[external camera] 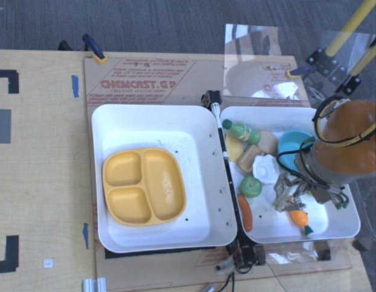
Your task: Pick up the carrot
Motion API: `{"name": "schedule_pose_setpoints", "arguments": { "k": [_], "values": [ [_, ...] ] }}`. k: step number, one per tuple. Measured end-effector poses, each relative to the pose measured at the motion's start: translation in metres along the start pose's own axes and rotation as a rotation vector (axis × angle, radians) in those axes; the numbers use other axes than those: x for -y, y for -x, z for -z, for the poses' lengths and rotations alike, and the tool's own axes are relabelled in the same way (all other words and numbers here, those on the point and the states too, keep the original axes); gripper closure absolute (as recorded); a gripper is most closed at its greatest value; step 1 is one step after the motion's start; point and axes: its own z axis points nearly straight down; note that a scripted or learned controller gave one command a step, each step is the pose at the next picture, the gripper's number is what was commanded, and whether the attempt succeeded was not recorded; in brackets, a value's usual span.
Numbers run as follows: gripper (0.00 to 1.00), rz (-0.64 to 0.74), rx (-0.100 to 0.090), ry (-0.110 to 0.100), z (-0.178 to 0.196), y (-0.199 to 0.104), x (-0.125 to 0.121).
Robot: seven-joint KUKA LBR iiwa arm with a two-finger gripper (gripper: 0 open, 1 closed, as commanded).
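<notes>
Risk, wrong target: a reddish-orange elongated piece is lying by the right bin's left wall, and its colour and shape are making it easy to mistake for the carrot.
Risk, slipping: the small orange toy carrot with a green leafy tip is looking smooth and tapered, so I judge that a close on its narrow end would be squeezing it out sideways rather than gripping it.
Risk, glancing contact: the grey two-finger gripper is hanging just beside the carrot's upper-left end; coming down off-centre, it would be pushing the carrot along the floor of the shallow white right-hand bin toward the near wall.
Risk, neighbours: a green round toy and a white cup-like piece are sitting near the gripper's left, and a teal bowl is lying behind it; a wide approach could be knocking them.
Grip state: the wrist is hiding the working end, so how far it is spread cannot be told, and nothing is showing as held.
Carrot, place: it is lying flat on the right bin's floor, toward the near right corner, apart from the cluttered middle.
Carrot, look: short, bright orange, slanting, with its green tip pointing to the near right.
Left bin: the shallow white left-hand bin is holding a yellow three-compartment plastic tray, well apart from the action.
</notes>
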Motion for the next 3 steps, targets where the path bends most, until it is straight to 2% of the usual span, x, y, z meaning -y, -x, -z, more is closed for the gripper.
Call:
{"name": "schedule_pose_setpoints", "arguments": {
  "k": [1, 2, 3],
  "values": [
    [0.00, 0.000, -0.001, 0.001, -0.001, 0.000, 0.000],
    [1.00, 0.002, 0.006, -0.002, 0.010, 0.003, -0.001],
    [0.00, 0.002, 0.005, -0.001, 0.010, 0.002, -0.001]
  ]
}}
